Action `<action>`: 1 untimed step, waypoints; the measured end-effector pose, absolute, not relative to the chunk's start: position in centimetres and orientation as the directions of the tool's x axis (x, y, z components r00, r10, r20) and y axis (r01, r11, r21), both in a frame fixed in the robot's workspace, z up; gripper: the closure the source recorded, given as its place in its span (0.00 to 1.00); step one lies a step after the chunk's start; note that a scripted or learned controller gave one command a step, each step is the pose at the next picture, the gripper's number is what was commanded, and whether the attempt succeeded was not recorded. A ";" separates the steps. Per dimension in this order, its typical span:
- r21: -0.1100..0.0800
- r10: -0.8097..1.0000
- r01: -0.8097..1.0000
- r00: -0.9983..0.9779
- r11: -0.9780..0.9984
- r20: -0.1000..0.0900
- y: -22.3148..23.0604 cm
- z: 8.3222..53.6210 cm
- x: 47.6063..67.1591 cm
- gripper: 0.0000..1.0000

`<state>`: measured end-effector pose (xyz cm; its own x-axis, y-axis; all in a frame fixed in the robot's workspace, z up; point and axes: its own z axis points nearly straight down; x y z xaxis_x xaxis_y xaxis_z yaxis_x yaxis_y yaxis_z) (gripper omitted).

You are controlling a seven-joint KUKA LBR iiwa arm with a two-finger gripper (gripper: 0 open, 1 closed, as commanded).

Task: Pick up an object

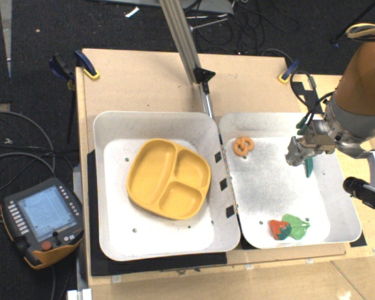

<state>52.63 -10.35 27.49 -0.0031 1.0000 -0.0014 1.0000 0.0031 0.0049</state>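
The gripper (308, 162) is hanging over the right bin (337, 230), reaching in from the right; its teal fingers look possibly closed, gripping nothing. A pretzel (242, 145) is lying nearby, a red-and-green toy (289, 227) nearer the front edge, and a yellow divided plate (169, 179) is sitting in the left bin (112, 161).

No legible text, label, brand, number or sign is found anywhere in the view. The pendant (42, 220) lying left of the worktop (144, 80) has a lit screen and rows of buttons, but whatever is on them is too small and blurred to read. The two bins (112, 136) and the yellow tray (169, 179) carry no visible markings.
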 end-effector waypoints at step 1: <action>0.001 1.000 1.000 -0.007 0.007 0.001 -5.7 27.5 53.5 1.00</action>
<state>53.53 -5.69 27.48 -0.0074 1.0000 0.0010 1.0000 0.0074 0.0013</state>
